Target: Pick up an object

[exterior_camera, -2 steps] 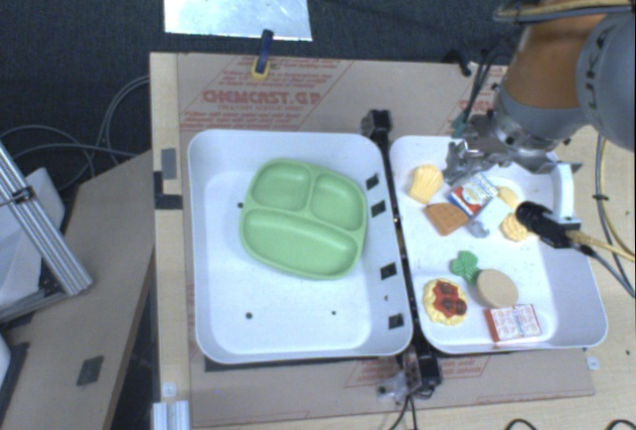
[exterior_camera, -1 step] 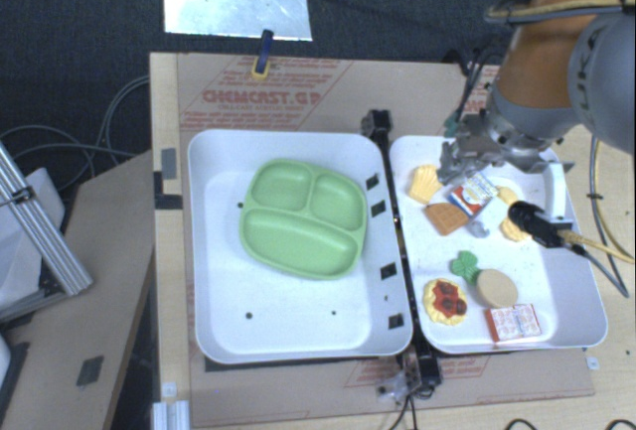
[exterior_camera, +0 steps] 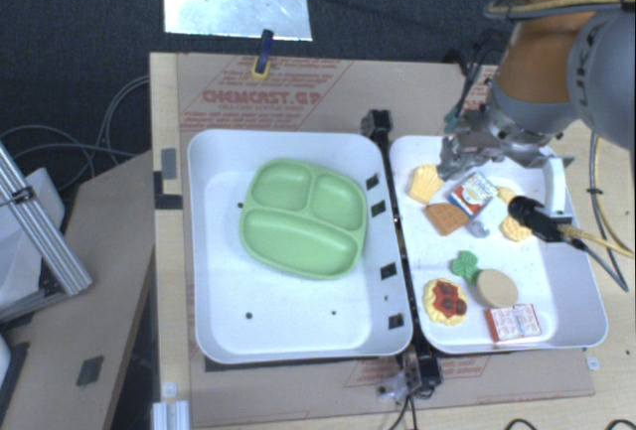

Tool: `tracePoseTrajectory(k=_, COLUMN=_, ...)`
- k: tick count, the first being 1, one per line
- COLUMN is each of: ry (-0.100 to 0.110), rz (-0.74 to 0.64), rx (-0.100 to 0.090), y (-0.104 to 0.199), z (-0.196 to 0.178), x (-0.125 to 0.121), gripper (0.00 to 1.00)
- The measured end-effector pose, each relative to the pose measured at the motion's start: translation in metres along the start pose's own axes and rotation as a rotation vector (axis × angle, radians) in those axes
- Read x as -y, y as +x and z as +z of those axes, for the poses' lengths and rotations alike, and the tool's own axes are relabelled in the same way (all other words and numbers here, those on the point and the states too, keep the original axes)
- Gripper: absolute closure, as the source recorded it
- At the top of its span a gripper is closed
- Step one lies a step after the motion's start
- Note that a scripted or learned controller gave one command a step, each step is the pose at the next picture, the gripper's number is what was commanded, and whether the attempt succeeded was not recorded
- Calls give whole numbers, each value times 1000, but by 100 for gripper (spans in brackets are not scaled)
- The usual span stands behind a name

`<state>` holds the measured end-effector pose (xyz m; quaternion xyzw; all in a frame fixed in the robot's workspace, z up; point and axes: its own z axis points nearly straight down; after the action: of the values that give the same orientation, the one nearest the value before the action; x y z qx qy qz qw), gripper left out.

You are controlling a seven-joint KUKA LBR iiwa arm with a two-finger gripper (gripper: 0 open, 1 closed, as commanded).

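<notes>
Nearest me, along the front of the right bin (exterior_camera: 586, 319), sit a small pizza toy (exterior_camera: 445, 300), a tan round piece (exterior_camera: 497, 288) and a red-and-white packet (exterior_camera: 513, 322). Over to the left, the left bin (exterior_camera: 214, 319) carries a green divided plate (exterior_camera: 302, 216). Rightward, the end effector (exterior_camera: 464, 156) hangs low over the right bin's far corner, just above a yellow corn toy (exterior_camera: 424, 184) and a cracker (exterior_camera: 446, 217); whether it's wide or narrow, I can't tell.
</notes>
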<state>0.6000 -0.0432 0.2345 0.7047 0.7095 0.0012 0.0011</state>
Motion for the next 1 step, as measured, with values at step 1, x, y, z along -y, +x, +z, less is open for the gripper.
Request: tracePoseTrajectory(k=1, ry=2, rz=1, rx=1, y=3, z=1, x=3, gripper=100)
